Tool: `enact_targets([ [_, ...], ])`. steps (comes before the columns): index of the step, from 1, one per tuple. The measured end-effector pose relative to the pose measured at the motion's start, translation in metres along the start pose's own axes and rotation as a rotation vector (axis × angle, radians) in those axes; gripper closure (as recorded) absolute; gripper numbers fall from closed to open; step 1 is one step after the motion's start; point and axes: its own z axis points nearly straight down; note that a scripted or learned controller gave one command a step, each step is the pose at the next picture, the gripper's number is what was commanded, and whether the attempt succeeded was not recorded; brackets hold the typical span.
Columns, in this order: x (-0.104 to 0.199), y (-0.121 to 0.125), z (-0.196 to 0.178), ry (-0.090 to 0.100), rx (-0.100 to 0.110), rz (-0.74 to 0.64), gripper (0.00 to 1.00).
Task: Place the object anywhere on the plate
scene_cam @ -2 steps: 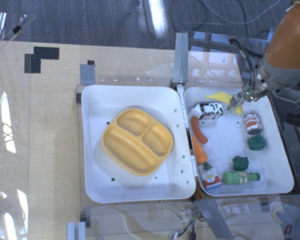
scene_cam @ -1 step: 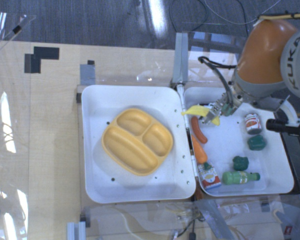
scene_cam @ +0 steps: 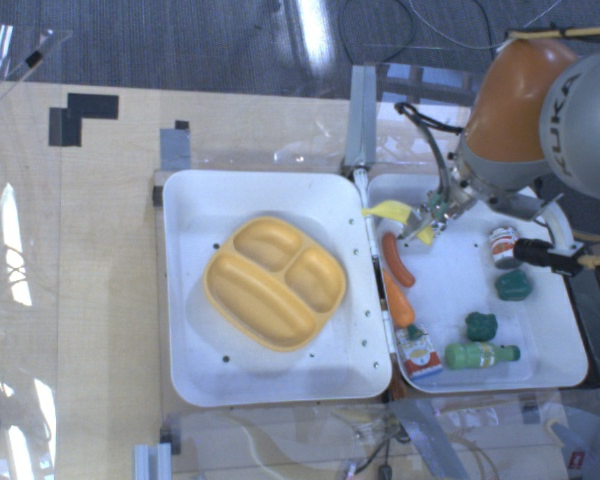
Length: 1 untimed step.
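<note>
In the left bin [scene_cam: 180, 298] we record the yellow plate [scene_cam: 276, 281], three compartments, nothing on it; placement, we judge, is yet to come. Right bin [scene_cam: 570, 363]: gripper [scene_cam: 427, 220] raised over the near-left corner, pinching a yellow object [scene_cam: 391, 210], sausage [scene_cam: 397, 259] and carrot [scene_cam: 401, 306] below. Pale wood worktop [scene_cam: 80, 268], dark floor beyond.

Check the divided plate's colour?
Yellow-orange plate, in the left bin, seen in the camera view.
</note>
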Motion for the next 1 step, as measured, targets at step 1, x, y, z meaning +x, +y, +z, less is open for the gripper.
enact_targets([
  [1,0.0066,-0.0059,-0.0116,-0.001,-0.001,-0.184,1.0],
])
